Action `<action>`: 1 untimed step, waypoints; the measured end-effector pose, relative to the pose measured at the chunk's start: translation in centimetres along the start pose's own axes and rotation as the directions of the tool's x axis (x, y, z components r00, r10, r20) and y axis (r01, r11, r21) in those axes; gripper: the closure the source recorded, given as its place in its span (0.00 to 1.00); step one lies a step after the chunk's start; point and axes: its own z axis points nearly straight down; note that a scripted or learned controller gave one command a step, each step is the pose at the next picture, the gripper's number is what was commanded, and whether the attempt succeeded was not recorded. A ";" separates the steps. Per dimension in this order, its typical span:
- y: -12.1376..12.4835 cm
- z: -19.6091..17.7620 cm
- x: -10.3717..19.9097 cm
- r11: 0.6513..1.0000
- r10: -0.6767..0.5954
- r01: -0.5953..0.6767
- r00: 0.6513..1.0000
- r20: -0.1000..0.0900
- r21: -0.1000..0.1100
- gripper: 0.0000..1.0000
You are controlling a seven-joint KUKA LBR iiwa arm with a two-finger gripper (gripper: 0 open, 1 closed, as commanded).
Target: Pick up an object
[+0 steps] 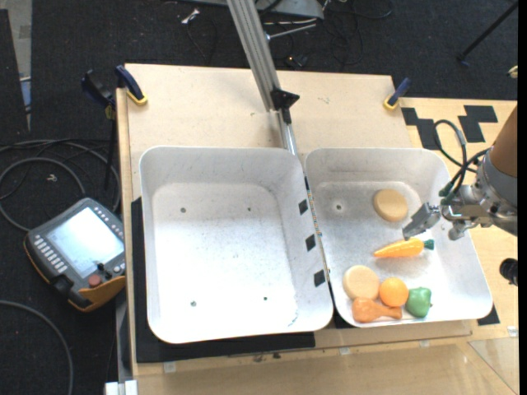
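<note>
Orange carrot [400, 249] just below tool [437, 223].

A wooden bench [214, 113] stands on dark floor, with two white bins side by side on it. The left bin [156, 237] sits just beside the right bin [461, 257], their rims touching along the middle. A grey metal pole [255, 44] slants down from the top and meets the bench behind the bins. Yellow-tipped clamps [132, 89] grip the far corners. Left of the bench, a teach pendant [76, 253] lies on the floor among black cables [33, 179].
</note>
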 end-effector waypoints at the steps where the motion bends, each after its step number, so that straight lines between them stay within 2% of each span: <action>1: 0.1 -0.2 0.0 1.000 0.001 -0.001 1.000 0.001 -0.005 0.00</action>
